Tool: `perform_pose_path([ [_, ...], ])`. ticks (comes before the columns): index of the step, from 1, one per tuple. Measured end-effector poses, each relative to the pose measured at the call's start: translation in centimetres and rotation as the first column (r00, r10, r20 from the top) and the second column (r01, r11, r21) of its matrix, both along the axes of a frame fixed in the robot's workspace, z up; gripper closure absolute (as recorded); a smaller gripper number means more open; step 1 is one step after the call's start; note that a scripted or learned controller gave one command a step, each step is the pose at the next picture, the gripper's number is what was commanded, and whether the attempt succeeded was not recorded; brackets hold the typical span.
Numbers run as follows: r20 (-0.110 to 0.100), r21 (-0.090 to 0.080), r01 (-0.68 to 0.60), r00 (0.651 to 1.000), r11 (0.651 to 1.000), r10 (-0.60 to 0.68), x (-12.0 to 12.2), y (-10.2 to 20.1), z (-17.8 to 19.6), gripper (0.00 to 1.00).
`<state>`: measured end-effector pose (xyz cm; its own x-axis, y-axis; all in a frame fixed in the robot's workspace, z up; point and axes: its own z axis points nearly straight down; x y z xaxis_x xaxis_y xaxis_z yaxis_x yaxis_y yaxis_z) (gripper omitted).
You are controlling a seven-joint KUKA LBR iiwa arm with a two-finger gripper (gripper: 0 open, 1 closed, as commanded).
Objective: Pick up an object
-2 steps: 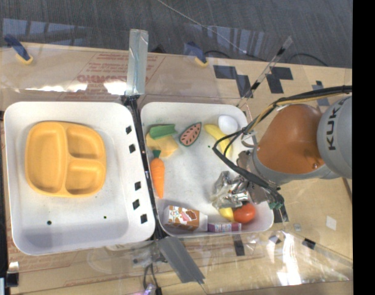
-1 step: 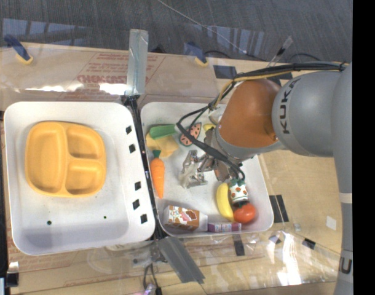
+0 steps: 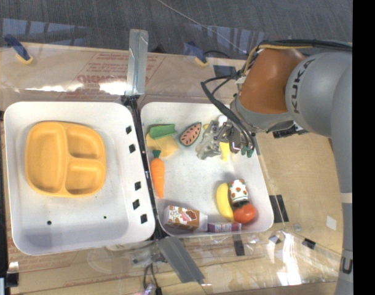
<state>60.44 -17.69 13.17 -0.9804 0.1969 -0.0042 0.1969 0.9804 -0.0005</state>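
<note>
Your gripper (image 3: 213,141) hangs low in the right bin (image 3: 193,183), near its far wall, just right of the watermelon slice (image 3: 190,134); a yellow piece (image 3: 225,150) shows beside its metal parts, but you cannot tell if it is gripped. To its left lie the corn (image 3: 161,137) and the carrot (image 3: 157,174) along the bin's left wall, and well apart at the near edge sit the banana (image 3: 224,201), bottle (image 3: 238,191), tomato (image 3: 244,213) and carton (image 3: 182,218). The left bin (image 3: 71,226) holds the orange tray (image 3: 64,158).
</note>
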Motion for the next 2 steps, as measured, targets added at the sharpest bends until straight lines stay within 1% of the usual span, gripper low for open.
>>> perform_pose_path([
  [1,0.009,-0.002,0.009,1.000,1.000,-0.009,3.0,1.0,9.8,1.00],
  [2,0.003,-0.005,-0.398,0.918,0.918,0.398,4.3,-2.1,18.3,1.00],
])
